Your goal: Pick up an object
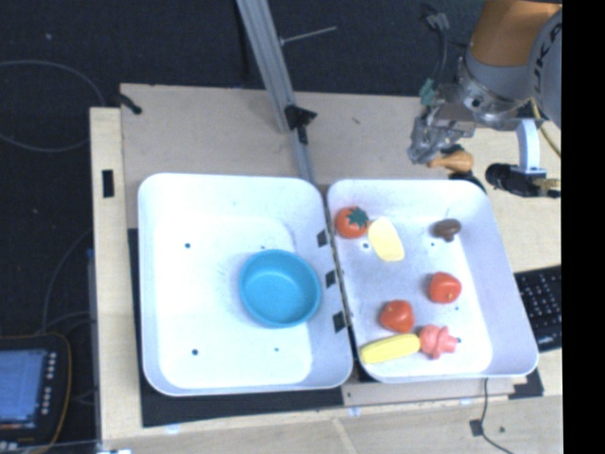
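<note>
Arm: grey with an orange band, reaching in from the upper right, wrist above the far edge of the right bin.
Pincer [433, 151]: hangs over the tabletop [208, 130] just beyond the right bin's [506, 282] far rim; whether it stands apart or together cannot be told at this slant.
Orange thing [454, 161]: a small orange-tan object right beside the pincer's tips on their right, at the bin's far rim; whether it is gripped cannot be told.
Right bin contents: tomato [352, 221] with green top near the far left corner; pale yellow piece [385, 239] just beside it; brown piece [445, 228] toward the far right, nearest the pincer; red piece [444, 287] at mid right; red piece [397, 315] nearer the middle; yellow banana [389, 349] at the near edge, touching a pink toy [436, 340].
Left bin [180, 253]: holds a blue bowl [278, 288], upright, toward its right side, well apart from the pincer.
Pole [269, 64]: a grey slanted bar running down to the gap between the bins.
</note>
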Robot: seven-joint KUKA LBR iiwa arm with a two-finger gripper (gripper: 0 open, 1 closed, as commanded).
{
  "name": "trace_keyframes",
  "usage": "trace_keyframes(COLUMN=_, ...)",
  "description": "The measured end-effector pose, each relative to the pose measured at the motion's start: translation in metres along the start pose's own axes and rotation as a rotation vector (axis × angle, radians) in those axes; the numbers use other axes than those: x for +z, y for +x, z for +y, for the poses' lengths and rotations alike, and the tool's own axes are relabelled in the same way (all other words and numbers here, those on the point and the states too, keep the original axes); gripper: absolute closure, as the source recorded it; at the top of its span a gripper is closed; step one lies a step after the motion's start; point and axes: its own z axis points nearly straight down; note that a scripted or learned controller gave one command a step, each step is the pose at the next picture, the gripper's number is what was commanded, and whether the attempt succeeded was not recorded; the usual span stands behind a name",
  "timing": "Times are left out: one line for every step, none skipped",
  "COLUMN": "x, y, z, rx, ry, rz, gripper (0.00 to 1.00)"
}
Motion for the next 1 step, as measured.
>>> trace_keyframes(x=0.0034, y=0.06, z=0.0007, rx=-0.001, ry=0.002, rz=0.001, gripper=1.0)
